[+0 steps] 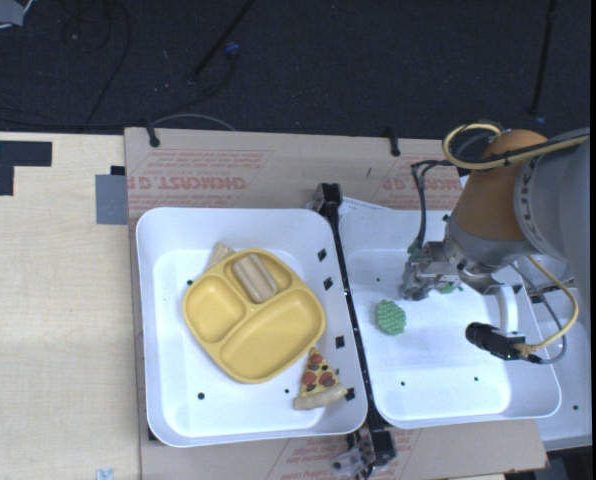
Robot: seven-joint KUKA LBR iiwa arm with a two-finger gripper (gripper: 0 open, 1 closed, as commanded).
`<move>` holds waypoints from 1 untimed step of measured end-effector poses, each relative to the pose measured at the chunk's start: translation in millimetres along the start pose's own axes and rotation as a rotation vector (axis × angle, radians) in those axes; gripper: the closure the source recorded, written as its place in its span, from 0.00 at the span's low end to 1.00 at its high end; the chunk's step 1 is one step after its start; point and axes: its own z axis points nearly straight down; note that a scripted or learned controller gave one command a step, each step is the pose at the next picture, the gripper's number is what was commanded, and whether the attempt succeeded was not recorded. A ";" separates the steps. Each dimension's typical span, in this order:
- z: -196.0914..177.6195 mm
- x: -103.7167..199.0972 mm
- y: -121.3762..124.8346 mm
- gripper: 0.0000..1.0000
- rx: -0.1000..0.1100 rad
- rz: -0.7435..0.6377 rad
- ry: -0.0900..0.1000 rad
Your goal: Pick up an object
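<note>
You had two-finger gripper point(420, 280) low in right white bin point(448, 393), just right of and above small green knobbly ball point(390, 317), likely lining up grab. Nothing seen between fingers; how wide they stood, you couldn't tell. Ball round: no long axis, no heading. Yellow divided plate point(248, 328), toy pizza slice point(320, 381) sat in left white bin point(168, 368).

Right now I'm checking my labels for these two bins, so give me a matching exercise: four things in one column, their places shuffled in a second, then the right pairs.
Things:
1. yellow divided plastic plate
2. toy pizza slice
3. tan hot dog toy
4. bumpy green ball

Places:
A. right bin, near the claw
B. in a plate compartment
C. left bin, middle
D. left bin floor, by the divider

Pairs: 1-C, 2-D, 3-B, 4-A
</note>
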 end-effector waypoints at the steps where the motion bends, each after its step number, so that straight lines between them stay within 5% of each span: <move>1: -60.5 4.3 -4.7 1.00 -0.006 -0.004 -0.001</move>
